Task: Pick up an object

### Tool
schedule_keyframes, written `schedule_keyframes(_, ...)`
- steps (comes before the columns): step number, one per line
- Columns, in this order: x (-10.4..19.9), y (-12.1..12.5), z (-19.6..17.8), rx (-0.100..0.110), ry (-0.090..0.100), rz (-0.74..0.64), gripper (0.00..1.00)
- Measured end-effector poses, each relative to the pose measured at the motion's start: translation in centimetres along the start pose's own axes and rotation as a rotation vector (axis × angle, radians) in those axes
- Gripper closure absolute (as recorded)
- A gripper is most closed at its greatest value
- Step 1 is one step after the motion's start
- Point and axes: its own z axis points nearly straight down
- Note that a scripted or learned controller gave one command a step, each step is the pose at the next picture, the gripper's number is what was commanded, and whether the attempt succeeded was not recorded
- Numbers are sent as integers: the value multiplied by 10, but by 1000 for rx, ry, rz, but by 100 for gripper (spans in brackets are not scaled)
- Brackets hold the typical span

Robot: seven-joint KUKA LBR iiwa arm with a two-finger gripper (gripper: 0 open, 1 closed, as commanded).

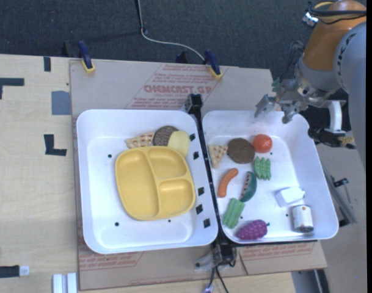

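From the overhead camera I see my gripper at the upper right of the frame, hanging over the top edge of the right bin. Its two fingers are spread apart with nothing between them, so the claw is open and holds nothing. The grey arm with its orange band comes in from the right edge above it.

The things I could pick are all lying in the bins. In the right bin, just below the gripper, a red tomato sits beside a brown round patty, the two nearly touching. A pale wedge lies left of the patty against the divider between the bins. Below the tomato is a small green bumpy piece. An orange sausage lies tilted in the middle of the bin, with a dark green pod just to its right. Lower down I see a light green piece and a bunch of purple grapes near the bottom edge. At the lower right, a small white block lies above a little can on its side.

In the left bin, a yellow divided tray takes up the centre. Along its upper edge a waffle piece, a dark round cookie and a pale yellow lump are bunched together, touching the tray.
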Motion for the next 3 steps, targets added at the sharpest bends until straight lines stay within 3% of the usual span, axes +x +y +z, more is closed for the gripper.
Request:
schedule_keyframes(1, -6, 2, 91, -5, -2, 0, 0)
schedule_keyframes(2, -5, 0, 90, 6, -1, -2, 100)
schedule_keyframes(3, 80, -5, 104, -12, -5, -5, 100)
